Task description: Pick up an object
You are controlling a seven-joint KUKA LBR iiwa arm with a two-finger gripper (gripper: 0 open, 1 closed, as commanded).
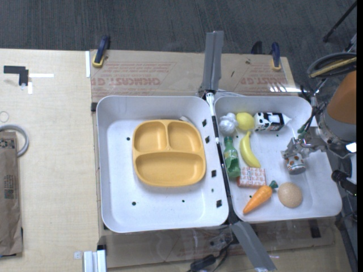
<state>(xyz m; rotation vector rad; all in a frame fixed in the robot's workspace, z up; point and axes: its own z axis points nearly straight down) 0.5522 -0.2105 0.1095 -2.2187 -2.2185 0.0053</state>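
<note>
In the right white bin (323,208), the gripper (296,152) hovers over a small can (295,164), finger state unclear.

A yellow divided plate (168,152) lies in the left bin (113,197).

Two bins sit side by side on the bench, touching along their inner edges. In the left bin (110,208) a divided plate (168,152) lies near the middle. The right bin (323,208) is crowded: a bottle (230,157) along its left wall, a banana (248,149) just beside it, a lemon (245,121) behind the banana, a toy cow (267,121) right of the lemon. Toward the front lie a snack packet (252,177), a carrot (258,198) and an egg (290,195). The gripper (296,154) hangs by the right wall.
</note>
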